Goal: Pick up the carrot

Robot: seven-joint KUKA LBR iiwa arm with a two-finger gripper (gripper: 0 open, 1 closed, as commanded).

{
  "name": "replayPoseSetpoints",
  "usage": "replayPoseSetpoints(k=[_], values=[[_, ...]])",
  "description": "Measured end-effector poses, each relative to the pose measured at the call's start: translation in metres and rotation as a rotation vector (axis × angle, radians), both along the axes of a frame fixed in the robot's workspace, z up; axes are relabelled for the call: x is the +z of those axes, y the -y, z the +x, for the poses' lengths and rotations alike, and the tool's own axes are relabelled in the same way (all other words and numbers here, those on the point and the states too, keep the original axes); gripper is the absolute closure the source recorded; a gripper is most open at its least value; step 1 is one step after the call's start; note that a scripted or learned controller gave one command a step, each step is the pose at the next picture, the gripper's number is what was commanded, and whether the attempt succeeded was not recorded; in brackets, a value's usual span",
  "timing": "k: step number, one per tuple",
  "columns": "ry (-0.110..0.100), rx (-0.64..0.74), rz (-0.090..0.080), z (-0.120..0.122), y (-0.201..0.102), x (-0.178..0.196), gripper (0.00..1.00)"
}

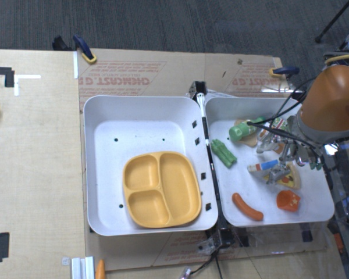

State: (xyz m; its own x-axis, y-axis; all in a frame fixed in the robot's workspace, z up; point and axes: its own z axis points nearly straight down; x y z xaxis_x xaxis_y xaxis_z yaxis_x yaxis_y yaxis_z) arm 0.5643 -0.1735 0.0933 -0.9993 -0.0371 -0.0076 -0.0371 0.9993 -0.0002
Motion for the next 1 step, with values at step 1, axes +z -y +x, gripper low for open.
replayPoseSetpoints(k=[1], values=[[-0.005, 0.127, 0.0, -0.076, -0.0277, -0.0013, 0.0]])
